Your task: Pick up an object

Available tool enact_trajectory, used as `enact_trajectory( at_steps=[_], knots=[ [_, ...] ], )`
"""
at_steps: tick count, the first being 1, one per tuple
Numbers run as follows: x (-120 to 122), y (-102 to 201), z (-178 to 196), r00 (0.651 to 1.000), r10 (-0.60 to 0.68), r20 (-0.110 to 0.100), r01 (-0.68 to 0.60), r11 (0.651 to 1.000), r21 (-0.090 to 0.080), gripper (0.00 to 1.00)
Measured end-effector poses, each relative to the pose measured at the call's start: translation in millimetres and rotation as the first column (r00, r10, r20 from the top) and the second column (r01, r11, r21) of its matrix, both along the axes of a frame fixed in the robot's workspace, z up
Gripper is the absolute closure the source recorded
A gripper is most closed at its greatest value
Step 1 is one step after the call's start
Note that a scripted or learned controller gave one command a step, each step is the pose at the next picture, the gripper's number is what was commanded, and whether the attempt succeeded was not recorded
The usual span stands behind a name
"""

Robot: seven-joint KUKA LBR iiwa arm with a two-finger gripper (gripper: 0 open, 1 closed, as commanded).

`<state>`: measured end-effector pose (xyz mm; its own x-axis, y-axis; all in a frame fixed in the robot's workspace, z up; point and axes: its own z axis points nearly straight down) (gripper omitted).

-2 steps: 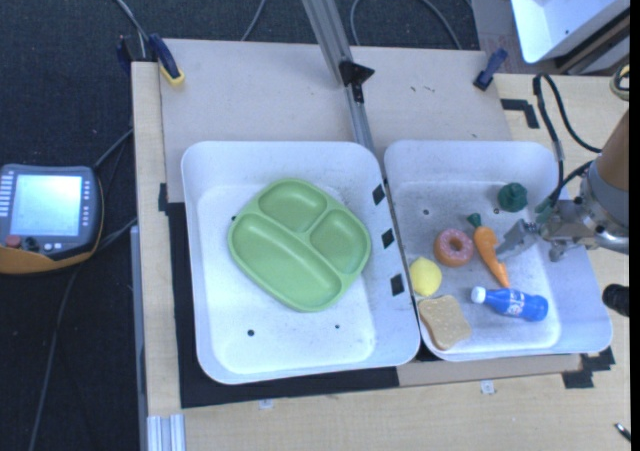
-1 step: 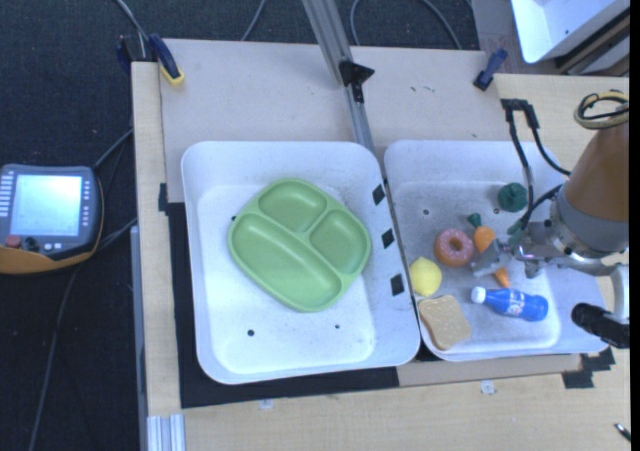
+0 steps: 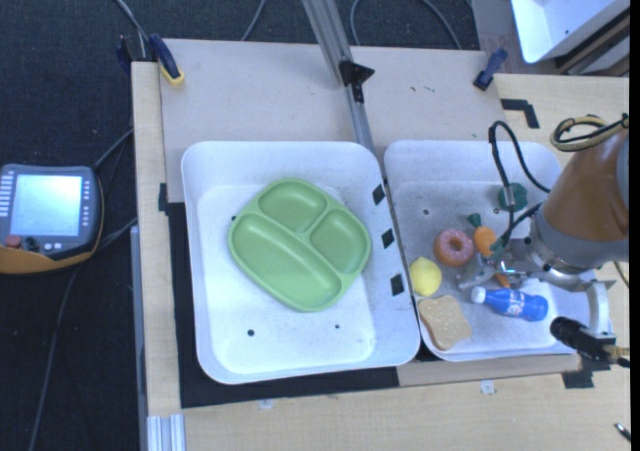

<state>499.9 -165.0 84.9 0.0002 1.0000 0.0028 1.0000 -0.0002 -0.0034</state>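
Green divided plate in left bin, right bin holding doughnut, lemon, bread slice, blue bottle just below gripper, jaw state unclear

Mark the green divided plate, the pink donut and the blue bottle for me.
green divided plate (image 3: 298, 257): camera view, on its long compartment.
pink donut (image 3: 455, 247): camera view, on its ring.
blue bottle (image 3: 518, 303): camera view, on its blue body.

In the right bin a blue bottle with a white cap is laid on its side, beside a pink doughnut, a yellow lemon, a small orange piece and a bread slice.
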Motion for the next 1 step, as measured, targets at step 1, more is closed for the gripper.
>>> enact_trajectory(
  at_steps=[1],
  knots=[
    [1.6, -1.8, 14.2, 1.0, -0.001, 0.007, 0.001, 1.0, -0.005, 1.0]
  ],
)
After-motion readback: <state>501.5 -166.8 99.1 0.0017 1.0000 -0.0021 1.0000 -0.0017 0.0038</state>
